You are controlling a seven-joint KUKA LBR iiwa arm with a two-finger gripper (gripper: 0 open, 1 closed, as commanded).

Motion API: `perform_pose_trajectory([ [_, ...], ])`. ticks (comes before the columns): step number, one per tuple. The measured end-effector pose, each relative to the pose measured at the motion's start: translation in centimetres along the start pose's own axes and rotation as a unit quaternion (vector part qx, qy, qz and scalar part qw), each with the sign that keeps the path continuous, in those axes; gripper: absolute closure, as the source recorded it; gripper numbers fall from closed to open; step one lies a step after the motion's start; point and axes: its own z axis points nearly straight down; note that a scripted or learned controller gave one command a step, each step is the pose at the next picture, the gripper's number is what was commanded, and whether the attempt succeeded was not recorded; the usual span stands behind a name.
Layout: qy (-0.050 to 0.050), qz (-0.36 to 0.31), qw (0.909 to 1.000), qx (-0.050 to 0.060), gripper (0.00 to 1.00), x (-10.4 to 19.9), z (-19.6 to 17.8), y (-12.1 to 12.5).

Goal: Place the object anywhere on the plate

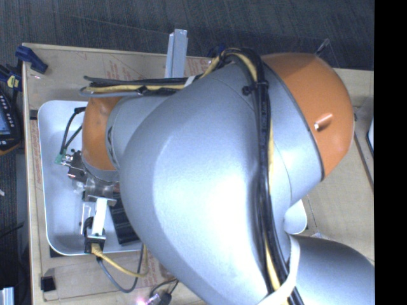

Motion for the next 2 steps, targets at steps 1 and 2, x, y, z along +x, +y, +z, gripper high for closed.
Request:
perform_pose_trajectory([
  [1,0.001,-0.058,0.9983,-0.002,1.00,-4.5,-8.8,3.2],
  [2,0.002,0.111,0.9938,-0.001,1.00,-5.7,-9.9,7.7],
])
